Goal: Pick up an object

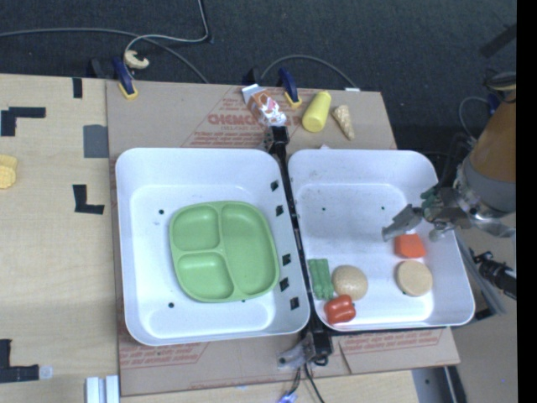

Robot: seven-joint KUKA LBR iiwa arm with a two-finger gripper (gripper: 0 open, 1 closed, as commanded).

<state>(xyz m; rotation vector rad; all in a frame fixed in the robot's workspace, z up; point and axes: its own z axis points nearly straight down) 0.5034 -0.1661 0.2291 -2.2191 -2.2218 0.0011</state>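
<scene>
Where cardboard [352, 120] covers bench, two bins [138, 225].

So my gripper [417, 222] is sitting over the right bin [352, 170], fingers spread, right above the orange block [410, 245]. Nothing's between them. A tan round thing [414, 277], a beige ball [350, 281], a red pepper [340, 310] and a green piece [319, 277] lie nearby. Left bin [138, 225] has the green divided plate [223, 249].
</scene>
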